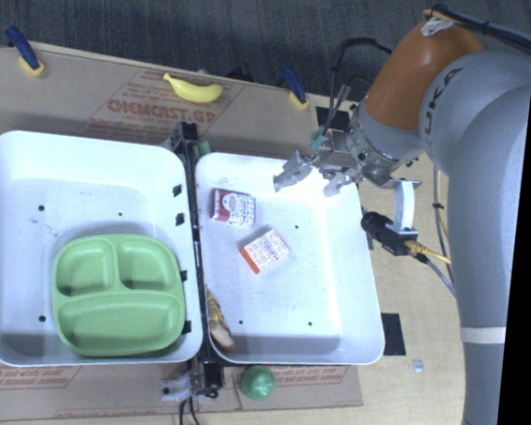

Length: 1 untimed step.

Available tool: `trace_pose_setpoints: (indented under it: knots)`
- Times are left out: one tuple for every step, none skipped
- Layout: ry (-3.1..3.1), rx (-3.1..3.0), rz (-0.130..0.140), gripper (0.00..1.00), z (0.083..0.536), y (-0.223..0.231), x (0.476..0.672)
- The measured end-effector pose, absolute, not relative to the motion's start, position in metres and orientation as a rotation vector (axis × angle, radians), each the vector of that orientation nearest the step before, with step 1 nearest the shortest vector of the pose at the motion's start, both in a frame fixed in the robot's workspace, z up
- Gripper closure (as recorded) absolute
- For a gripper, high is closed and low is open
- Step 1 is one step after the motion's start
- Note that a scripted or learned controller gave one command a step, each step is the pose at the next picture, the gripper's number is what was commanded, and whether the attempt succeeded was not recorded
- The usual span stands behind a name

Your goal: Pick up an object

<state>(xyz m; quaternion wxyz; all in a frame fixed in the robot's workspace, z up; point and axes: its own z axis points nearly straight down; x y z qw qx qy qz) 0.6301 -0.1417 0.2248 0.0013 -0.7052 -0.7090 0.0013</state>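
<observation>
- Two small cartons are seen in the right-hand shallow white bin (350, 301): a red-and-white box (233, 207) and, just beside it, an orange-and-white box (265, 251).
- Above that bin's far edge the two-finger gripper (312, 180) is held with fingers spread and nothing between them.
- The approach step is judged in hand; a descent over one carton is called for next.

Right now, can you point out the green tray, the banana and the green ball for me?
Green tray (120, 293), camera view, on the ridge between its compartments.
Banana (193, 87), camera view, middle of its curved body.
Green ball (258, 382), camera view, centre of its top surface.
</observation>
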Motion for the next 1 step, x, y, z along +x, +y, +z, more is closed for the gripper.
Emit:
trace_pose_setpoints:
  knots:
    - [-2.229, -2.216, 0.000, 0.00, 0.3314, -0.1247, 0.5602]
